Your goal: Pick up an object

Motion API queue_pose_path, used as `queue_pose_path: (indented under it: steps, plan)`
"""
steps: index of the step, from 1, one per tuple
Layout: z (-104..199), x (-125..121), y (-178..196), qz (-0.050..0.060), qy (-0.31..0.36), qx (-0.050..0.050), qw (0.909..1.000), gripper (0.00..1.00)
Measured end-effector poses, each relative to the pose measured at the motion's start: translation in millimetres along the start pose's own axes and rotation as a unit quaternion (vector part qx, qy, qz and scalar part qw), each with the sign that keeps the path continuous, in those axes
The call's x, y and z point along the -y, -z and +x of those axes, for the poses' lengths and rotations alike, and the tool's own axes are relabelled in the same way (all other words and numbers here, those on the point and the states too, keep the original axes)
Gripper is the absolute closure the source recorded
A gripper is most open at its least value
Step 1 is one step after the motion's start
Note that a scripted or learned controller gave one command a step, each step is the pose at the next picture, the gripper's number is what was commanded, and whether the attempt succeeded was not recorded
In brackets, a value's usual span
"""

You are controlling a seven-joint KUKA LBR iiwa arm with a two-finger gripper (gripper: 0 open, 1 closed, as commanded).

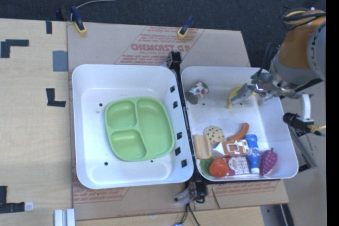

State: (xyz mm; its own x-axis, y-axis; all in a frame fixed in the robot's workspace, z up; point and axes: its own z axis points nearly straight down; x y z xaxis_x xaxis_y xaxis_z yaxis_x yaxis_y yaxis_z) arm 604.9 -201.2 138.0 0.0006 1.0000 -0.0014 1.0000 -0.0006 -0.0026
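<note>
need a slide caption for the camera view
KUKA arm's tool reaches into the right bin of toy food; green divided plate in the left bin.

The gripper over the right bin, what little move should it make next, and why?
Probably a small drop straight down. The gripper sits in the right bin at a yellow object, with nothing visibly between its fingers, while the other toy foods lie heaped at the near end.
</note>
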Motion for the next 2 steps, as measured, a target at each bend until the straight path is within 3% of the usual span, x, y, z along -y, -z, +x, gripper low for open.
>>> queue_pose_path:
  steps: [1,2]
  plan:
    - [43.8,-40.4,-51.2,-0.003,0.001,0.000,1.0000,0.00]
    - [64.6,55.5,-51.5,-0.002,0.000,0.000,1.0000,0.00]
